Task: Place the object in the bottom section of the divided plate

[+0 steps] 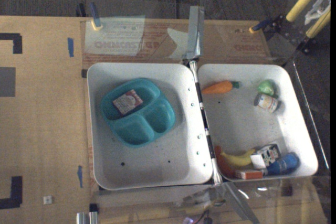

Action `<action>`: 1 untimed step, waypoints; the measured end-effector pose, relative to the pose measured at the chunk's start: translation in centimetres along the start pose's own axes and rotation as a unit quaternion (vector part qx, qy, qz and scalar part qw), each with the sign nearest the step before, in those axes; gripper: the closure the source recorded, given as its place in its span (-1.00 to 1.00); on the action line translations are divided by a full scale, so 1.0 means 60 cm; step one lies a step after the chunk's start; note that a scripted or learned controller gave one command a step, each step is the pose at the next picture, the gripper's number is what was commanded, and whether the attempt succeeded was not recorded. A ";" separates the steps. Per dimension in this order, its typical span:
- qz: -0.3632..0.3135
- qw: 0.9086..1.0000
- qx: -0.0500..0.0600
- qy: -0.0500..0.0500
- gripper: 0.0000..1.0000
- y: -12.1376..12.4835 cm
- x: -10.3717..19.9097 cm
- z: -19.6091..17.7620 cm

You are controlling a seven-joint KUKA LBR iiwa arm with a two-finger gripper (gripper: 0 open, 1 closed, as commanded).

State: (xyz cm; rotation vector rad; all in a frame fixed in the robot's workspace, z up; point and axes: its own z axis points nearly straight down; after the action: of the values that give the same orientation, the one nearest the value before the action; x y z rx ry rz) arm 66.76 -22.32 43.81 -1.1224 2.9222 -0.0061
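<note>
Left bin [100,160] holds the teal divided plate [137,112], with a small red-and-white packet [127,102] lying in its upper-left section. Right bin [294,113] has a carrot [218,87], a green item [266,86], a small jar [266,103], a banana [237,158] and a blue object [284,163].

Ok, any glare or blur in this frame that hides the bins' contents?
Camera view: glare streaks on the clear panel behind the bins; the teal divided plate and carrot are evenly lit, slightly soft; clustered items near the banana blur together.
</note>
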 end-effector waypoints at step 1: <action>0.133 0.991 -0.001 0.002 -1.00 0.029 0.036 -0.001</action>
State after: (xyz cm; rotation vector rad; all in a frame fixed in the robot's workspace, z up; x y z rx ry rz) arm 63.97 -22.49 43.81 -0.7247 3.0494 -0.0021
